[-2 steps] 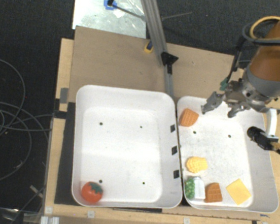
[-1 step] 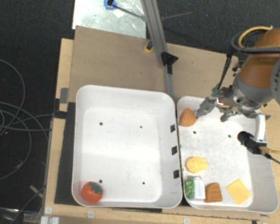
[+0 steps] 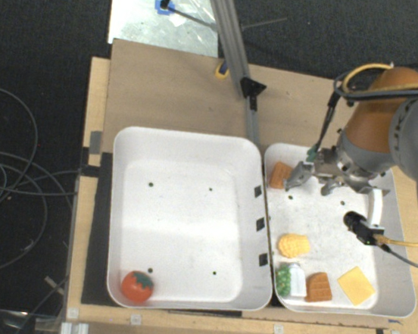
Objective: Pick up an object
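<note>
Five objects sit in my right bin (image 3: pixel 398 298): an orange block (image 3: pixel 280 175) at its far-left corner, corn (image 3: pixel 293 246), a green-white piece (image 3: pixel 289 280), a brown block (image 3: pixel 319 287), cheese (image 3: pixel 357 285). My end effector (image 3: pixel 309 172) hovers just beside the orange block; I cannot tell its spread. One tomato (image 3: pixel 137 286) occupies the left bin (image 3: pixel 189 143).

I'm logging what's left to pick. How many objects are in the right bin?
5: an orange block at the far-left corner by the gripper, a yellow piece mid-left, and a green-white item, brown piece and yellow wedge along the near edge. The arm may hide more.

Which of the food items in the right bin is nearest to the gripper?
The orange block at the bin's far left corner, beside the gripper; the others lie along the near side.
</note>
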You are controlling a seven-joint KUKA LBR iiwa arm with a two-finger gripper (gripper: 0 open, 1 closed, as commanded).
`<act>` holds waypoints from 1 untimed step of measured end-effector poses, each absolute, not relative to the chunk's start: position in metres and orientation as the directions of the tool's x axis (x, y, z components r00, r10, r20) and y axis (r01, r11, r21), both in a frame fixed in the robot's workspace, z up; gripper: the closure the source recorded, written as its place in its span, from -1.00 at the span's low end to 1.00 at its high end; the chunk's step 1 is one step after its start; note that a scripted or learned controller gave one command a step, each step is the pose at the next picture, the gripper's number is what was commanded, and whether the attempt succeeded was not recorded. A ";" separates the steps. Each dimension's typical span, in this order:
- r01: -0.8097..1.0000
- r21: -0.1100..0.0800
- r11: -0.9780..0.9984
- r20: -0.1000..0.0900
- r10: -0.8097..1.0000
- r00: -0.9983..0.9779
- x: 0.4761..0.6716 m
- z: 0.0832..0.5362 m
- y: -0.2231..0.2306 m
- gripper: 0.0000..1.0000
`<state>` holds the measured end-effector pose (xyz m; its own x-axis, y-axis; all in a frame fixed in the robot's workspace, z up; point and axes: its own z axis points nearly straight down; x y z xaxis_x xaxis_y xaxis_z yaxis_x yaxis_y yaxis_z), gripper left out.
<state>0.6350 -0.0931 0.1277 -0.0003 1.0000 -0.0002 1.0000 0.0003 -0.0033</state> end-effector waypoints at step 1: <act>1.000 0.004 0.001 0.000 1.000 -0.001 0.637 0.142 -0.093 1.00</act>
<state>0.6372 -0.0930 0.1422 -0.0010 1.0000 0.0000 1.0000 0.0010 0.0044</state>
